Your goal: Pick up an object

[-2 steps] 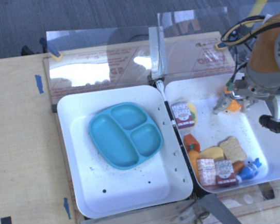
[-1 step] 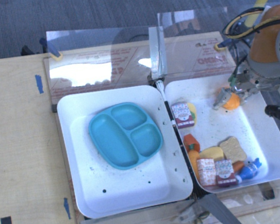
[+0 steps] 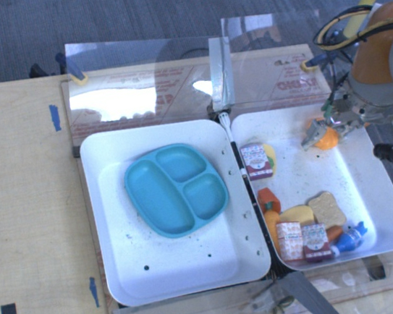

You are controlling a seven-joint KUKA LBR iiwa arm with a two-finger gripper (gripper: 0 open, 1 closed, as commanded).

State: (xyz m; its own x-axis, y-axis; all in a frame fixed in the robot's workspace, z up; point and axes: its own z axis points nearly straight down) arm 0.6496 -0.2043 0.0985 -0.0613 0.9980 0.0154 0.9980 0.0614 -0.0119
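Observation:
My gripper [image 3: 322,134] hangs over the far right part of the right bin [image 3: 377,191]. A small orange object [image 3: 327,140] sits between its fingertips, and the fingers are shut on it. The grey arm with its orange band [image 3: 375,66] reaches in from the right. Several more items lie in that bin: a red-labelled carton [image 3: 256,161] on a yellow piece [image 3: 270,153], an orange toy [image 3: 267,201], a yellow wedge [image 3: 297,215], a bread slice [image 3: 326,208], two small cartons [image 3: 303,240] and a blue object [image 3: 349,239].
The left bin [image 3: 124,258] holds a blue divided plate [image 3: 177,189]. A ridge [image 3: 245,182] separates the two bins. A clear plastic wall [image 3: 169,69] stands behind both. Wooden bench top [image 3: 22,215] extends to the left.

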